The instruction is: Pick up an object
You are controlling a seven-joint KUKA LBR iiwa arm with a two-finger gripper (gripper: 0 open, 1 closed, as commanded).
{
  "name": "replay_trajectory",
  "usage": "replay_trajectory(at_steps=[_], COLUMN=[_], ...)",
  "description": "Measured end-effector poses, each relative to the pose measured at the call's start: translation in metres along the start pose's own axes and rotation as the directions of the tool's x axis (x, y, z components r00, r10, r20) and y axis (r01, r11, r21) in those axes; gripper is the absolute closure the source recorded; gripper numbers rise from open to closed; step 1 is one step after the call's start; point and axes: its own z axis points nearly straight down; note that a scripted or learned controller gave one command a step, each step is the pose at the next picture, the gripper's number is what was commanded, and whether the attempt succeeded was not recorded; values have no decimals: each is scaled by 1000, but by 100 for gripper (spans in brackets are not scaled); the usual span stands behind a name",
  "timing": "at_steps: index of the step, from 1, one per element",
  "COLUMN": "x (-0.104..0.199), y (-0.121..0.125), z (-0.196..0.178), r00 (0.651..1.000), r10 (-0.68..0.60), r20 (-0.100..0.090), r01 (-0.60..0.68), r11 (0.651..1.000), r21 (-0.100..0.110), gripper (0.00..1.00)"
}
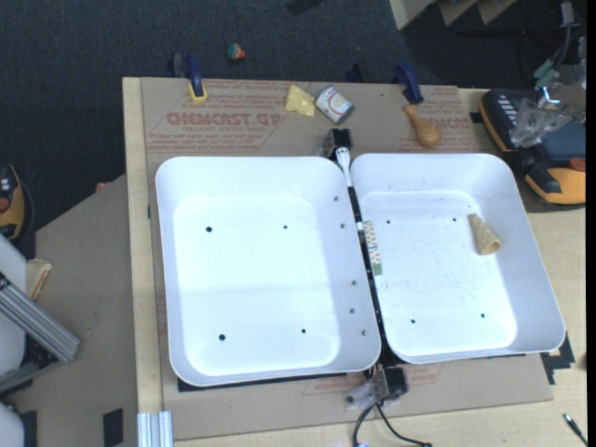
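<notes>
target: tan cone-shaped piece (483, 234) in the right bin (521, 315), toward its far right wall | long axis: far to near, slightly slanted | pincer: state cannot be told | judgement: arm enters from the right, so the piece lies on its near side | left bin (177, 343): not relevant

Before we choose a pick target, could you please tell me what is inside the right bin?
The right bin holds one small tan cone-like object near its right wall. Nothing covers its floor, so nothing there is hidden.
</notes>
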Motion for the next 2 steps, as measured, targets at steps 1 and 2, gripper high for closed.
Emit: replay_trajectory(at_steps=[1,2], x=[-32,69], y=[11,20], z=[-68,16], r00=[1000,1000], r10=[-10,-20], r20=[-3,-13], r01=[10,20], r11=[1000,1000], r21=[-4,14], gripper=[100,100])
